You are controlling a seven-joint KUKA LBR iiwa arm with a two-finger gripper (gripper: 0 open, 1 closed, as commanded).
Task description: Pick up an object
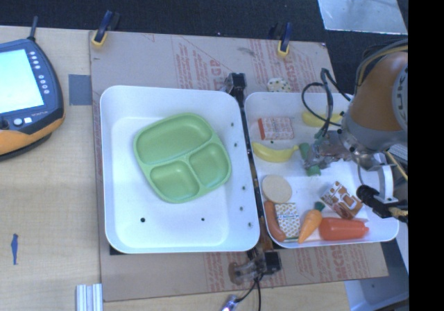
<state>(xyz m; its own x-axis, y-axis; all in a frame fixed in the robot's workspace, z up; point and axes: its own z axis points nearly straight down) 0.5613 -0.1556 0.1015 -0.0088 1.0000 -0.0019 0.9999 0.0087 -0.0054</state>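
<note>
The right bin (388,237) holds several toy foods. A yellow banana (273,153) lies near its left wall, below a red-and-white packet (276,127). A round beige cookie (277,188), a patterned cracker (287,219), an orange carrot (309,225), a red sausage (343,229) and a brown-and-white box (341,199) lie toward the front. A second yellow piece (316,120) sits at the back, partly behind cables. My gripper (316,158) hangs low inside this bin just right of the banana's end, with a small green piece (313,170) right under it.
The left bin (118,164) holds a green divided plate (182,157). A teach pendant (24,98) lies at the far left of the bench. Clamps (103,30) pin the cardboard sheet at the back. The arm's orange-banded body (378,105) overhangs the right bin's back right corner.
</note>
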